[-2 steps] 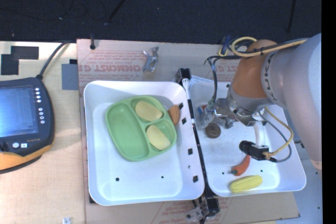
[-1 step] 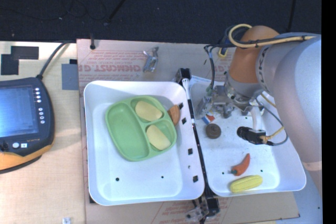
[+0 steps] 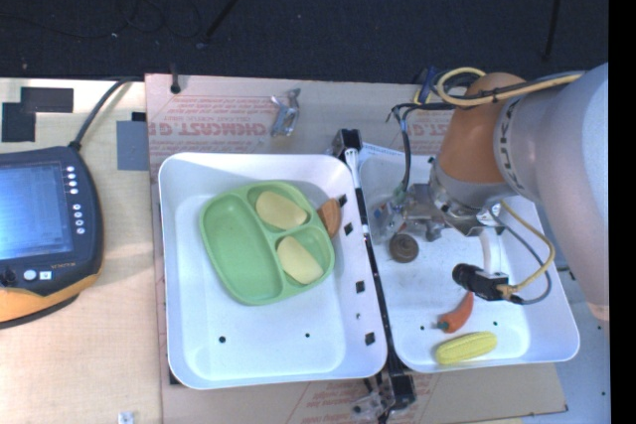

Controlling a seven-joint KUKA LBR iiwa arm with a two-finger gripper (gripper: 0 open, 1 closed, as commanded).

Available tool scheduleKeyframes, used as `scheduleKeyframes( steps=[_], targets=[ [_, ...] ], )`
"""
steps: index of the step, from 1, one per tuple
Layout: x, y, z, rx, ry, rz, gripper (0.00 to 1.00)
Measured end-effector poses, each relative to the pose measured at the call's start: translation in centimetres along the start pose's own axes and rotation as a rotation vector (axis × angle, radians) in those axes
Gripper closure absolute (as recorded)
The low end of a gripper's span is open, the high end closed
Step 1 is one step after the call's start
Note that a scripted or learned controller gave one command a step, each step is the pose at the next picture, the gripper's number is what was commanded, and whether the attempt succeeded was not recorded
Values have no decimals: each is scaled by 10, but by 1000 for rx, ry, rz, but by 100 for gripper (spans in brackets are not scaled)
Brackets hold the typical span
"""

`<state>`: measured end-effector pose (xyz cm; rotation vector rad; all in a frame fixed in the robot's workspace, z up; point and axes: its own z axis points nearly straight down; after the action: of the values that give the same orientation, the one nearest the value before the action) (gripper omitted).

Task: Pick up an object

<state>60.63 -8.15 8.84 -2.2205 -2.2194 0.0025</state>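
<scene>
Gripper (image 3: 399, 213) sits low in the right bin (image 3: 542, 338), just view-right of the seam (image 3: 370, 275) where the two bins meet, toward its far end. Can't tell how far open it is or whether it has anything: wrist and cabling hide the tip from above. No obj visibly held, so pick judged not yet made. Likeliest target: small brown round obj (image 3: 402, 248), also just right of the seam and directly on the near side of the gripper; touching or apart, can't tell. Other candidates lie farther right of the seam, toward its near end: orange pepper-like obj (image 3: 457, 315), then yellow corn cob (image 3: 465, 348) beyond it, well apart from the gripper. Left of the seam: green divided plate (image 3: 231, 258) w/ two yellow pieces (image 3: 281, 210), and an orange piece (image 3: 330, 215) between plate and seam. Risks: (1) round obj prob. rolls or squirts out if closed on off-centre, giving an empty close. (2) Working this close to the seam, descent could clip the bin rim and shift the bin. (3) Obj may get nudged against the seam wall, leaving no room on that side for a grasp. (4) Loose cable near the wrist could snag during lift.
</scene>
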Motion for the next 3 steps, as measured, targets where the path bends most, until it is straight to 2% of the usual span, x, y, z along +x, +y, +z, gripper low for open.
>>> scheduleKeyframes(
  steps=[1,2,3],
  targets=[
    [-1,13,0,-1,0,-2,0],
    [-2,36,1,13,3,0,0],
    [-1,15,0,0,0,0,0]
  ],
)
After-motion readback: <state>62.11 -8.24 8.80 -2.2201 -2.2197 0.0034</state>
